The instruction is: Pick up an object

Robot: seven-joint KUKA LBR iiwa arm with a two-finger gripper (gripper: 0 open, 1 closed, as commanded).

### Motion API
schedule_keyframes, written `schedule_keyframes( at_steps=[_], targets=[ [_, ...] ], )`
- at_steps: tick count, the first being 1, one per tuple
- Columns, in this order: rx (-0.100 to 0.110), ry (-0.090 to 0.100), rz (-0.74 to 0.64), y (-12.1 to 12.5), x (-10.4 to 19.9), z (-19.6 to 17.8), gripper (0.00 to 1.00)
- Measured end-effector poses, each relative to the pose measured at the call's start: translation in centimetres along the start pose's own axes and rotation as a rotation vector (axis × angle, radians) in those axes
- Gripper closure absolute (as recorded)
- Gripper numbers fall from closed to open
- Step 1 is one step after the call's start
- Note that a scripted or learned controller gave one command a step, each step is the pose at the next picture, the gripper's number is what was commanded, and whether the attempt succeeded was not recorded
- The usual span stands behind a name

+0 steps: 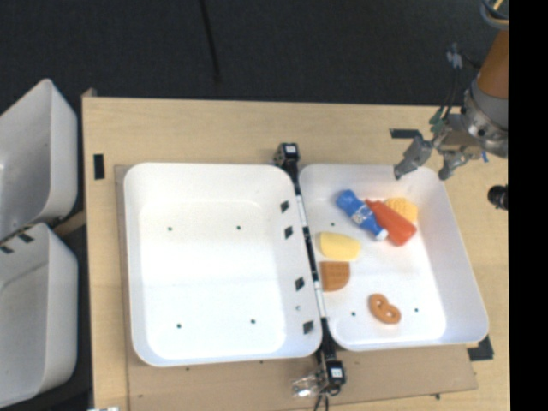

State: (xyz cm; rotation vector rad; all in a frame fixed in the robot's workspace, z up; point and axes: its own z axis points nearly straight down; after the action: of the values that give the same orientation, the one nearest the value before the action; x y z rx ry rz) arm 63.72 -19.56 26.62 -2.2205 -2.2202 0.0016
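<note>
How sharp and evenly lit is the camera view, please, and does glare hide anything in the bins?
Camera view: soft overall, small toys lack crisp edges; the right white bin is bright but not blown out, so the blue bottle and brown pretzel stay readable; the grey two-finger gripper looks slightly blurred; background above the bench is dark.

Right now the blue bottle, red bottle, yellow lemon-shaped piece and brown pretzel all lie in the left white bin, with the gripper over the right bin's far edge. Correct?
Not quite. The camera view shows the blue bottle, red bottle, yellow lemon-shaped piece and brown pretzel in the right white bin. The gripper position is right.
</note>
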Motion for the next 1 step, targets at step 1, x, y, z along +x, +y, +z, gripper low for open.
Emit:
schedule_keyframes(
  at_steps=[1],
  targets=[
    [0.003, -0.001, -0.002, 2.19, 1.71, 3.93, 0.0]
  ],
)
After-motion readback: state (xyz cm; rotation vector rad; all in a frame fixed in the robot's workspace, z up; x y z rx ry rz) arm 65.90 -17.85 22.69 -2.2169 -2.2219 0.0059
